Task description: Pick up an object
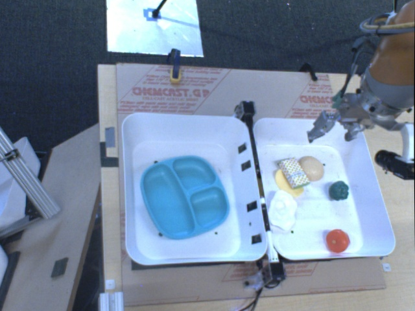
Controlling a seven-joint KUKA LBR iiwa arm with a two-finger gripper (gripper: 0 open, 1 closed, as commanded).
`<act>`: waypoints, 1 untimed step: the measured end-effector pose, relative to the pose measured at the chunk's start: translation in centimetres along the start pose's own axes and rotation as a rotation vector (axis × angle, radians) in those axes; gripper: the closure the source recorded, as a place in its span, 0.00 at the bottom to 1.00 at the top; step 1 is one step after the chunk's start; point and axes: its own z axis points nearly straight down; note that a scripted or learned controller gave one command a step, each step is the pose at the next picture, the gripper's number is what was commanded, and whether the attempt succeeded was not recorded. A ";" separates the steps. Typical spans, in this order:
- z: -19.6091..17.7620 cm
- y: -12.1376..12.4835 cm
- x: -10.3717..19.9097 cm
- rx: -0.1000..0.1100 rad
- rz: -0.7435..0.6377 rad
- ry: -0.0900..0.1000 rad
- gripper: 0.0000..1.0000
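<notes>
**Above the right bin's far rim, an open gripper with nothing in it**

Over the far edge of the right-hand shallow white plastic bin (363, 238), at about one o'clock from that bin's middle, hangs the two-finger metal gripper (336, 126) of the grey arm with the orange band (391, 50). Its two fingers stand apart, one toward nine o'clock and one toward three, and nothing sits between them. They are well clear of every object below.

Within the right bin, the objects lie loosely grouped. Near the bin's middle sits a small box with a yellow-and-white checked pattern (293, 171), tilted, lying on a flat pale-yellow round piece (280, 181). Touching the box at its three o'clock side is a tan, egg-shaped object (312, 168). At six o'clock from the yellow piece, against the bin's left wall, lies a crumpled white soft item (281, 210). A small dark-green knobbly object (338, 190) rests apart at four o'clock from the tan one. A round orange-red ball-like object (337, 240) sits alone at the near end of the bin, about five o'clock from the bin's middle.

The left-hand shallow white bin (139, 141) holds a light-blue plastic tray with three compartments (185, 196), lying flat and turned slightly askew. Both bins rest on a brown cardboard sheet printed with red lettering (170, 91), and a row of black clips (246, 166) runs along the seam where the two bins meet.
</notes>
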 end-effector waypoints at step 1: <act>-0.6 0.2 0.0 -0.010 -0.002 -0.001 0.00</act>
